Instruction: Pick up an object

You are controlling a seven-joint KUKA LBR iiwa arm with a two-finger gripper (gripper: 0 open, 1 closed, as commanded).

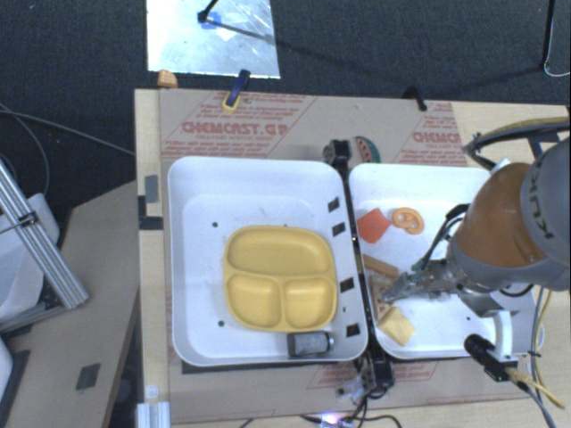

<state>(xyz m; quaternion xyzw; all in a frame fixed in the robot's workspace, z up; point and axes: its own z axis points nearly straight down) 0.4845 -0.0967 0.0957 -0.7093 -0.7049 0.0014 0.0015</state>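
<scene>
In the right bin (464, 178) lie a red-orange block (373, 226), an orange pretzel-like ring (408, 220), a brown stick-like piece (380, 267) and a pale yellow wedge (396, 327). My gripper (395, 287) reaches in from the right, low over the bin's left side, between the brown piece and the yellow wedge. Its fingertips are dark and small against the clutter there. The orange-banded arm (504, 221) covers the bin's right half.
The left bin (259, 172) holds a yellow three-compartment tray (280, 276) and a small grey block (310, 343) at its front edge. A black divider (352, 257) runs between the bins. Cardboard lies behind them, with a yellow-and-blue clip (235, 92) on it.
</scene>
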